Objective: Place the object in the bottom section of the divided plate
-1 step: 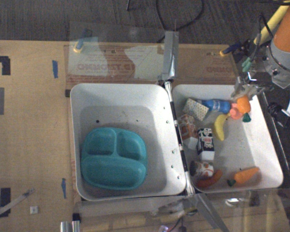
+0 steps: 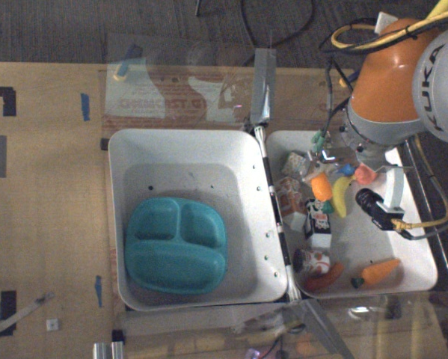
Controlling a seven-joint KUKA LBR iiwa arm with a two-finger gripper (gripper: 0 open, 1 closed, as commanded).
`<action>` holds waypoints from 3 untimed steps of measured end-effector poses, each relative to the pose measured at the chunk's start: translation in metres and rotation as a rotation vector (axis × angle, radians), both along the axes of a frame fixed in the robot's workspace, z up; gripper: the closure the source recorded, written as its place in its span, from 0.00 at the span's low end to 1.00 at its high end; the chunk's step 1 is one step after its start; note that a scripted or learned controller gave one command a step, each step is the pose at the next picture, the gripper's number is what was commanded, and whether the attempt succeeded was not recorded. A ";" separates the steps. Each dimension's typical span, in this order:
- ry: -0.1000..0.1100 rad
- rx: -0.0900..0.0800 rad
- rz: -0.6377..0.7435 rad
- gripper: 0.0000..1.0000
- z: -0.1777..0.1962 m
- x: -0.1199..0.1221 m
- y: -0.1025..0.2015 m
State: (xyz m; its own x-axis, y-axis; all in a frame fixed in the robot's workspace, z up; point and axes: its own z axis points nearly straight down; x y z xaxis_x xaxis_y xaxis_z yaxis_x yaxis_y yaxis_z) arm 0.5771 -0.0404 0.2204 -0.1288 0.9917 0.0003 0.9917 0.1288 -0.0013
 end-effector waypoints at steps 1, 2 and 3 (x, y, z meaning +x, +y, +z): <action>0.001 0.000 0.119 1.00 -0.017 -0.030 0.093; 0.001 0.000 0.079 1.00 -0.037 -0.065 0.062; 0.003 0.001 0.153 1.00 -0.037 -0.094 0.125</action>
State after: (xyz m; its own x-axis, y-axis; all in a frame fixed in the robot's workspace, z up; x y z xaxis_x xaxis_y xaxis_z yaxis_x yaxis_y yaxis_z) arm 0.4833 0.0846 0.1838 -0.2786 0.9604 0.0014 0.9604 0.2786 -0.0040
